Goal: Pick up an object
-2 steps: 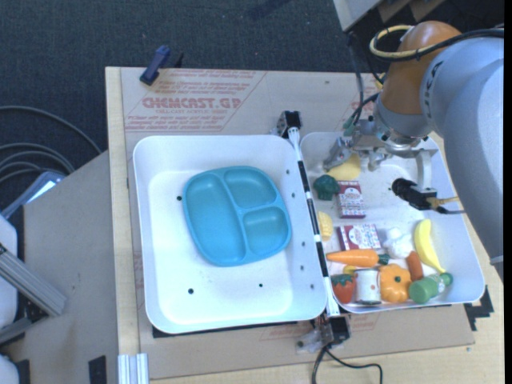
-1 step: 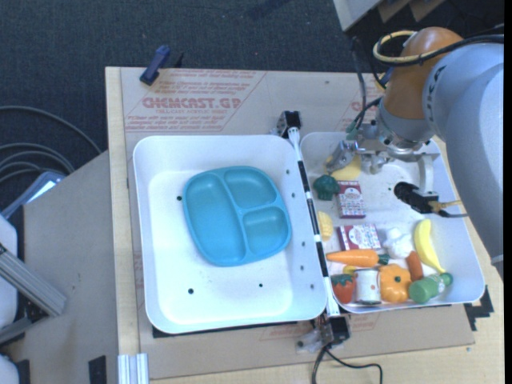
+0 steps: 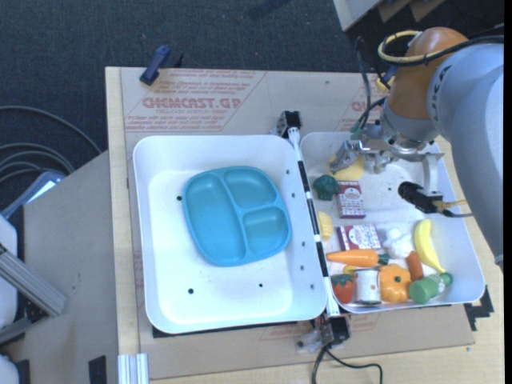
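Grey and orange-banded, the arm [image 3: 448, 70] hangs its gripper [image 3: 364, 152] over the right bin [image 3: 468, 250], near a yellow piece [image 3: 349, 171], its grip state impossible to tell.

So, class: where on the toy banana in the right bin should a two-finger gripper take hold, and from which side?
Grip the banana across its middle, coming straight down from above. It lies flat and curved near the bin's right wall, and its narrow width probably suits the fingers.

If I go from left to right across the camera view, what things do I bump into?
Blue divided plate → green toy → carrot → orange pumpkin → banana.
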Motion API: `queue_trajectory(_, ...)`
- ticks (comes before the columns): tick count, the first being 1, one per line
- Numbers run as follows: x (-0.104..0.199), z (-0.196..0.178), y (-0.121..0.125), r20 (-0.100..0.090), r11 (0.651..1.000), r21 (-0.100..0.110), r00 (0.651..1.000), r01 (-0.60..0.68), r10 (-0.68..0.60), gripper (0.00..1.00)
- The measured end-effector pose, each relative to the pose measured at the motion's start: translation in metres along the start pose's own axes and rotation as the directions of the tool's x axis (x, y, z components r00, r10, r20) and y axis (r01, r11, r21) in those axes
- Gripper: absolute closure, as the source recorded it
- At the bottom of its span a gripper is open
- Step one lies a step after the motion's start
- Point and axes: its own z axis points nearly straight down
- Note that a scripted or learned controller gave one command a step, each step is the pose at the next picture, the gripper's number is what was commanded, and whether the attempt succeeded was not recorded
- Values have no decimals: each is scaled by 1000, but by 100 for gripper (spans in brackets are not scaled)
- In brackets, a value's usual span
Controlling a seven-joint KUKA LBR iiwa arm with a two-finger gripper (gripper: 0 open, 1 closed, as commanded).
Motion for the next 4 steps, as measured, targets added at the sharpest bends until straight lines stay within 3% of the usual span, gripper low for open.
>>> queue_trajectory(1,0,-12,1,1,1000,0,1000,2,-2,100)
queue_trajectory(2,0,-11,1,1,1000,1,1000,2,-2,0)
queue_trajectory(3,-11,0,0,-1,1000,1,1000,0,0,0)
queue_trajectory(4,-11,-11,1,1,1000,-1,1000,1,-1,100)
